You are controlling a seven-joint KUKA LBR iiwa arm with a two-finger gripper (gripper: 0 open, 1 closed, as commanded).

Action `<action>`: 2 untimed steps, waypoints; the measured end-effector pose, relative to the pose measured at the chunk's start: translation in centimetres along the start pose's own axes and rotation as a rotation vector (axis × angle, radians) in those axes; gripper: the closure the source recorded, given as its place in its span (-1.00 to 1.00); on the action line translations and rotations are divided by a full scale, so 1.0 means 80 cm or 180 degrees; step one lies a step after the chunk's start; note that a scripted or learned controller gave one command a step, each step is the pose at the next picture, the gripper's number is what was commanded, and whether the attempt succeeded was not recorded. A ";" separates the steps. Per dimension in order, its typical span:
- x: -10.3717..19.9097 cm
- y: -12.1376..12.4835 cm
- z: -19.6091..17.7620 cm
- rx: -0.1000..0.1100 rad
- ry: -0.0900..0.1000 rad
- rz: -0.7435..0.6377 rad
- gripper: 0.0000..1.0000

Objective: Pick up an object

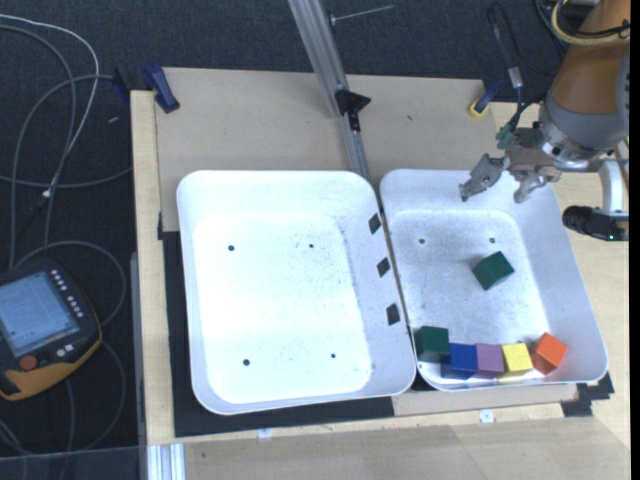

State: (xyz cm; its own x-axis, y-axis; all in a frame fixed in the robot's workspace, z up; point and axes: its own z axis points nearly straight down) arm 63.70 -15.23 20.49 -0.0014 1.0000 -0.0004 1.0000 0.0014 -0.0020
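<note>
The bench [250, 118] is the biggest thing; on it sit two white bins side by side; the left bin [200, 268] has bare white floor, and the right bin [575, 298] has the blocks; the arm [590, 78] comes in from the right, over that bin's far edge; its gripper [505, 180] has its fingers spread apart, with nothing between them; the dark green block [492, 269] lies alone, lower down in the view from the fingers and near them, turned a bit crooked; I think it is the easy one to grab, with room all around; five more blocks [490, 355] sit in a tight row along the near wall
</note>
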 end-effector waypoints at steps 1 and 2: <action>-0.036 -0.058 0.082 0.0025 0.0007 0.0017 -1.00; -0.009 -0.091 0.135 0.0017 0.0011 0.0004 -1.00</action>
State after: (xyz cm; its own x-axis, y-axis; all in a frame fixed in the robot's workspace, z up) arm 56.39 -16.00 9.67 -0.0002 1.0000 0.0032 1.0000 0.0002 -0.0074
